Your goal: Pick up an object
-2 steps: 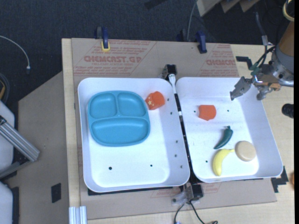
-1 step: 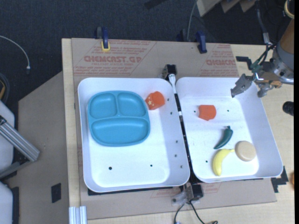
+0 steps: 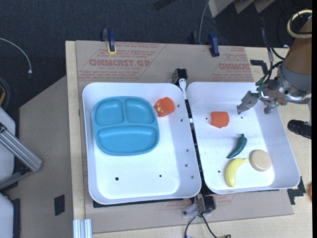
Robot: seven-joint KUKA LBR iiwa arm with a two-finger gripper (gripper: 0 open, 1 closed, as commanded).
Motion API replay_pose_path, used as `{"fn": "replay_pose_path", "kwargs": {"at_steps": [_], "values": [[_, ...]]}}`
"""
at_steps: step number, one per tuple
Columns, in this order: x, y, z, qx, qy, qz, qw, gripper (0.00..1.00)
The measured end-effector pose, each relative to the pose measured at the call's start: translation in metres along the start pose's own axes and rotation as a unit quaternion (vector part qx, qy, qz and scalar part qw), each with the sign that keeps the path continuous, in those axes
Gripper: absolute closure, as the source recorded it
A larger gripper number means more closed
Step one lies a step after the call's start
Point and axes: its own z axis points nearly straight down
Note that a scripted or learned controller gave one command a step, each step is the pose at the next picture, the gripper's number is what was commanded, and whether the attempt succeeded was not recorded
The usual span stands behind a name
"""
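Note:
In the right bin lie an orange-red block, a dark green pepper, a yellow banana and a beige round piece. My gripper hangs over the bin's upper right part, to the right of the orange-red block and apart from it. Its fingers are spread, with nothing between them. An orange and white piece rests in the left bin beside a blue divided plate.
The arm's wrist with its orange band comes in over the right bin's far right corner. Cables run along the right edge. Clamps sit at the back of the cardboard-covered bench, and a black fitting stands between the bins.

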Motion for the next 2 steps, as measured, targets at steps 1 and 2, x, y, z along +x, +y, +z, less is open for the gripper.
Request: {"fn": "replay_pose_path", "kwargs": {"at_steps": [1, 2], "values": [[0.004, 0.003, 0.042, 0.0, 0.0, 0.0, 1.0, 0.0], [0.007, 0.006, 0.083, 0.0, 0.0, -0.001, 1.0, 0.0]]}}
